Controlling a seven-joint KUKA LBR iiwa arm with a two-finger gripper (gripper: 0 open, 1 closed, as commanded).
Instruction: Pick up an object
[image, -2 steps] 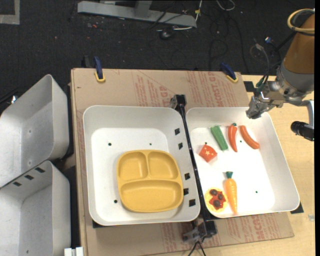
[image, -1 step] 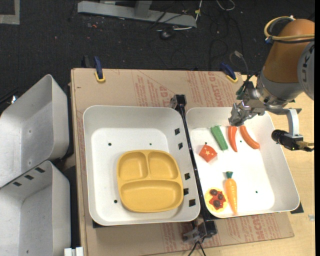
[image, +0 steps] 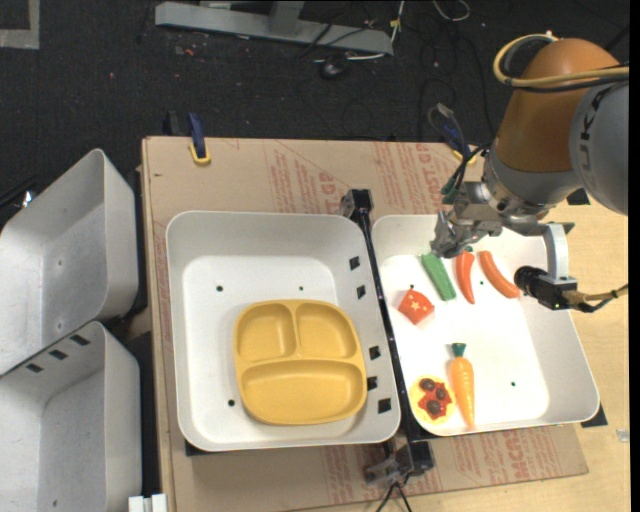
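My hand (image: 452, 238) hangs over the far end of the right bin (image: 560, 380), its tips just above the far end of the green stick (image: 438, 276); whether it is open or closed I cannot tell from this angle. The green stick lies flat on the bin floor, its long axis running from far-left to near-right, the far end under my hand. Just to its right, almost parallel, lies a red-orange chili (image: 465, 277), pointing near with its tip, and right of that an orange sausage-like piece (image: 498, 274), slanting toward the near right. These three sit close together, so the chili crowds the stick on its right side. Left and nearer, a red pepper piece (image: 416, 305) sits just beside the stick's near end. Well apart, toward the near edge, a carrot (image: 461, 385) lies with its green top pointing far, beside a small yellow plate with dark berries (image: 433, 397). The left bin (image: 200, 260) holds a yellow divided tray (image: 298, 361). Both bins rest on the desk (image: 280, 170)
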